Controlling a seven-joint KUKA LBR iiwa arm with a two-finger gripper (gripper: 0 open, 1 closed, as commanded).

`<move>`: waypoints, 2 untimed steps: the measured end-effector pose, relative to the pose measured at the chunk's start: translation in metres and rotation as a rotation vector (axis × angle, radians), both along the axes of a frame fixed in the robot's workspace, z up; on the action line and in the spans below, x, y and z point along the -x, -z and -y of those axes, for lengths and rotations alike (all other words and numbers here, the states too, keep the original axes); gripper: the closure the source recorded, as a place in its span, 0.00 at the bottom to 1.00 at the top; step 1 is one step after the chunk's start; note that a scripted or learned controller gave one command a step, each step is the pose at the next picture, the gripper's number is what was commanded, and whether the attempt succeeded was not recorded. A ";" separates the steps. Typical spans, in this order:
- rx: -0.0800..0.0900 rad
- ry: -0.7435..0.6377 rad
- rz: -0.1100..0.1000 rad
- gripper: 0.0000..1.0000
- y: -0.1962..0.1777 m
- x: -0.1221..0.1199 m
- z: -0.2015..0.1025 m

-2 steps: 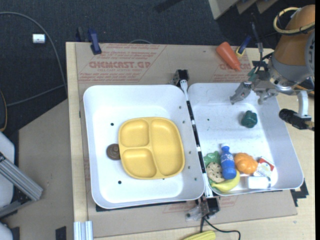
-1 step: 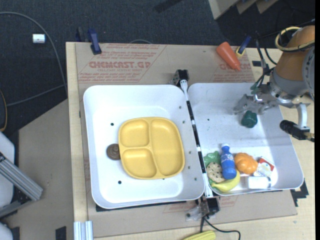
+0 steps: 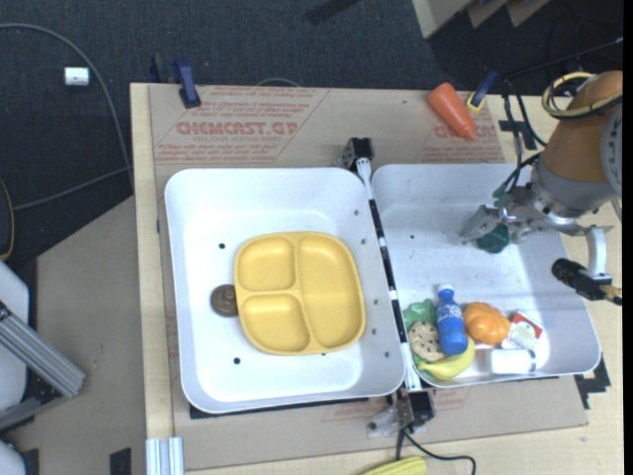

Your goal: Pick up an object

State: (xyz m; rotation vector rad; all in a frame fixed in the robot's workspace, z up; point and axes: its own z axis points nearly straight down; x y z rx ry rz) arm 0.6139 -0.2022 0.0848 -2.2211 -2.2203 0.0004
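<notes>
A: Eyes on the right bin (image 3: pixel 554 364), where the arm (image 3: pixel 579 156) reaches in from the right and the jaws (image 3: pixel 489 228) are down near the bin floor in its upper half.

B: What's under them?

A: A small dark teal object (image 3: pixel 493 241), sitting right at the fingertips. It's touching or nearly so, but I can't tell whether it's actually pinched between the fingers or just lying below them.

B: Open or closed, then?

A: Can't say. The fingers look drawn fairly close together, but they're blurred against the object, so how wide they stand is unclear.

B: And the rest of that bin?

A: A cluster at the near edge, well apart from the jaws: a blue bottle (image 3: pixel 450 321) with a white cap, an orange (image 3: pixel 486 323) just beside it, a banana (image 3: pixel 447 366) curling along the front, a cookie (image 3: pixel 425 339), something green (image 3: pixel 419 314), and a white box (image 3: pixel 511 360).

B: Left bin (image 3: pixel 198 265)?

A: A yellow divided plate (image 3: pixel 299 292) lies flat in the middle, with a brown round thing (image 3: pixel 225 300) touching its left edge. On the tabletop (image 3: pixel 297 127) behind the bins lies an orange carrot-shaped piece (image 3: pixel 453 111).
</notes>
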 end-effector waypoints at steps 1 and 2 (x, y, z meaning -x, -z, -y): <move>0.000 0.001 0.002 1.00 -0.010 -0.001 0.000; -0.001 -0.003 0.004 1.00 -0.101 -0.022 -0.115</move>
